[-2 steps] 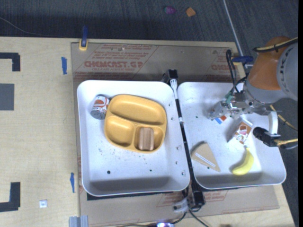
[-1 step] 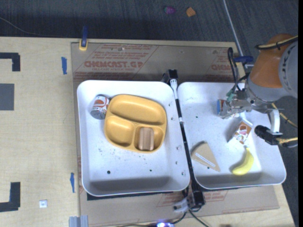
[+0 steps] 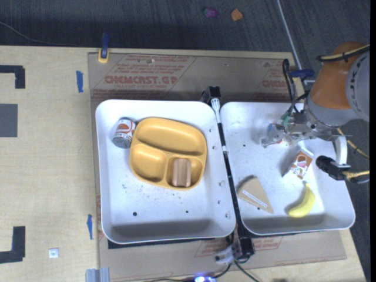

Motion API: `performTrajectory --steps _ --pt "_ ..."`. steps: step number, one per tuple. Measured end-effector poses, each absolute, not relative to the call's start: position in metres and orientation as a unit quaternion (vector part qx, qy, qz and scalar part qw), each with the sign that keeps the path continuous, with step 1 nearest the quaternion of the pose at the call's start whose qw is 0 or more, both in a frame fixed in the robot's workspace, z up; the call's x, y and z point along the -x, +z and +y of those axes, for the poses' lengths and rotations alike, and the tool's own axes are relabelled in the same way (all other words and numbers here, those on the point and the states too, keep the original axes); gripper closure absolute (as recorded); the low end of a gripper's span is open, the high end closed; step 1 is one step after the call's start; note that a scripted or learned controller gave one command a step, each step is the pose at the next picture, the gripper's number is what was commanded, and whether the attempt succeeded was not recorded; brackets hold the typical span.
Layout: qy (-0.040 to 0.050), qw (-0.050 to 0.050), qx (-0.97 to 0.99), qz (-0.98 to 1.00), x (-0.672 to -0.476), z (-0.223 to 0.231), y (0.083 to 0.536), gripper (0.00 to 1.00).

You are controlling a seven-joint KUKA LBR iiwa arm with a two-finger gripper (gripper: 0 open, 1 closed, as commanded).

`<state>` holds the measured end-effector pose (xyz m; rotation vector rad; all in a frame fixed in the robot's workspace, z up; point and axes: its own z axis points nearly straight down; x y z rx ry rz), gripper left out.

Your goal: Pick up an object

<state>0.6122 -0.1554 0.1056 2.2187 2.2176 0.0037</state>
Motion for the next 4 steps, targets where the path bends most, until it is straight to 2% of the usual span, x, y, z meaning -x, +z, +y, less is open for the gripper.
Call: performTrajectory --steps 1,2,3,4 --pt "0.0028 0.006 -0.707 0.707 -0.547 -0.135 0.089 0.0" --pt "0.0037 0.007 -0.707 0.707 -0.494 -0.095 0.089 0.0" --pt "0.0051 0.01 -0.707 0.707 -0.485 -0.093 0.089 0.0" --pt "0.0056 0.009 -0.706 0.708 -0.485 -0.094 0.089 0.0"
